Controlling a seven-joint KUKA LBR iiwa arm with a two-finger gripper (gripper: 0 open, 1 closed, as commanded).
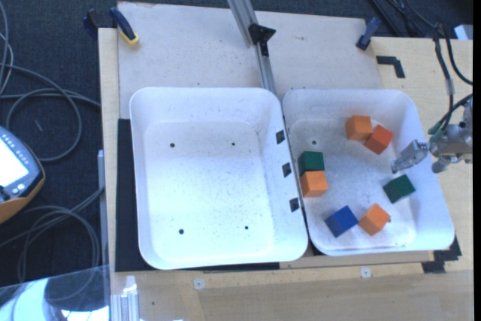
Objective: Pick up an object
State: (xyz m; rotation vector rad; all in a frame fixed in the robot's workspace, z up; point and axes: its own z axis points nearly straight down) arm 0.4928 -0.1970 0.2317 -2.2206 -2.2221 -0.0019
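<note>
Nearest the camera, at 6 o'clock in the right bin (440, 225), a blue block (341, 221) and an orange block (374, 219) are seen side by side. Further up, a dark green block (398, 188) lies alone toward 3 o'clock, just below the gripper (409, 156). Whether its jaws are open or closed cannot be told; nothing is seen held. A green block (311, 162) touches an orange one (314, 183) at 9 o'clock. Two orange blocks (369, 133) touch at 12 o'clock. Step judged: approach, grasp not yet made. Next, alignment over the dark green block and a descent are called for.
</note>
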